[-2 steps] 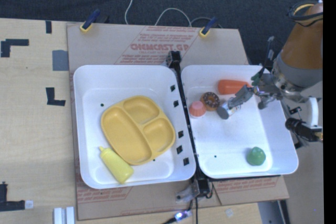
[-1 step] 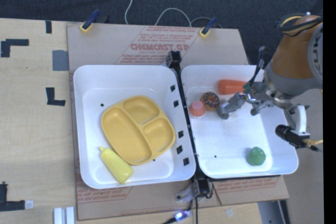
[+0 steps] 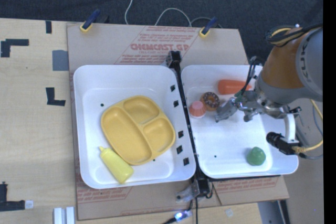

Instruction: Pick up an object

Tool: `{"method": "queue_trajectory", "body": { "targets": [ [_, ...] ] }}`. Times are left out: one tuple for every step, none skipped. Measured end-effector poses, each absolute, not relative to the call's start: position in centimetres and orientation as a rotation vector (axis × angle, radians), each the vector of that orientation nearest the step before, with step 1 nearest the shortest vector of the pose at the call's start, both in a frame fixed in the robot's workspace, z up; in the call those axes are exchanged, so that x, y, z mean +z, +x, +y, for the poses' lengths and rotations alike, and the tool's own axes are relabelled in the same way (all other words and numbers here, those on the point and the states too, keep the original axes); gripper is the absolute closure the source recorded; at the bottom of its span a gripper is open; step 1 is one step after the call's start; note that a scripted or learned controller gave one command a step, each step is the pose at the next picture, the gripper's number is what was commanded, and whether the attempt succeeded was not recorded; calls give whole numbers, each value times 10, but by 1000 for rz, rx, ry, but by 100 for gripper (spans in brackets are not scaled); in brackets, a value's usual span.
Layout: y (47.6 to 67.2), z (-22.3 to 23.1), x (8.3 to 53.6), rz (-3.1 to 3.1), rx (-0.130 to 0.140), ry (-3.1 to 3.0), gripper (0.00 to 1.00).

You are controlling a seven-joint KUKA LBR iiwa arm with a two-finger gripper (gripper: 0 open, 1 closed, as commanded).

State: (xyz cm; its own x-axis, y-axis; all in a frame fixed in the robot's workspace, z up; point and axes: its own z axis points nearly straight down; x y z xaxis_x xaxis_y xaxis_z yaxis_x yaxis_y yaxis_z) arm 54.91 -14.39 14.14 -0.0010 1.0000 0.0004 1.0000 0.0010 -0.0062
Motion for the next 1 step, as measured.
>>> {"method": "queue_trajectory", "body": {
  "targets": [
    [548,-143,87,-2219,6,-2217,0]
  ]
}}
